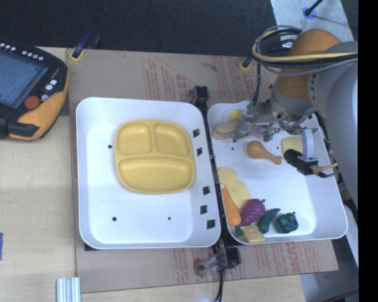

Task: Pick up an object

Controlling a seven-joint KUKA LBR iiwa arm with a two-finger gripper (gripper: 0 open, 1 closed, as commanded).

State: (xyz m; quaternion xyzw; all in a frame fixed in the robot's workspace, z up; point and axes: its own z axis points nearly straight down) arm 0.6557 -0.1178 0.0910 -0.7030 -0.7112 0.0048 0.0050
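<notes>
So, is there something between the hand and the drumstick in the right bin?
Nothing visible. The hand hangs over the far part of the right bin, and the drumstick lies just beside it on bare bin floor. The other toy foods sit along the bin's left and near sides.

A yellow three-compartment plastic plate point(155, 156) lies in the left white bin point(94, 212). Left of that bin, beyond its rim, rests a black-and-orange teach pendant point(24, 93).

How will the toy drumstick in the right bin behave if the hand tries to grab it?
The drumstick looks like smooth moulded plastic, so probably rigid, light and a bit slippery. Its rounded bulb and thin handle suggest it may roll or pivot if nudged off-centre. It lies apart from neighbours on the right bin floor, so a push would likely slide it.
</notes>
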